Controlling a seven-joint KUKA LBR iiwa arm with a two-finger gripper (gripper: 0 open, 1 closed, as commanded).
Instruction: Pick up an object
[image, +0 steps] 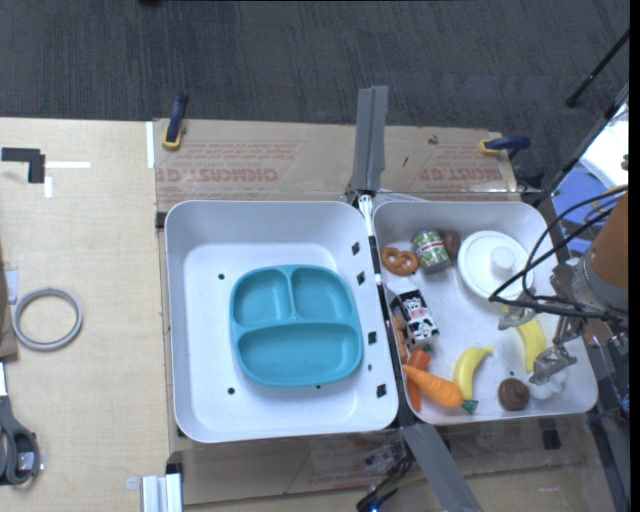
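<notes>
Scissors (17, 452) lie outside the left bin (190, 330)

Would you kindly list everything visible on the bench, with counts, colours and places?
bins: 2, white, side by side
divided plate: 1, teal, left bin
bananas: 2, yellow, right bin front
carrot: 1, orange, right bin front left
pretzel: 1, brown, right bin back left
can: 1, green, beside pretzel
round dish: 1, white, right bin back
tape roll: 1, grey, bench left
gripper: 1, metal, over right bin's front right corner
</notes>
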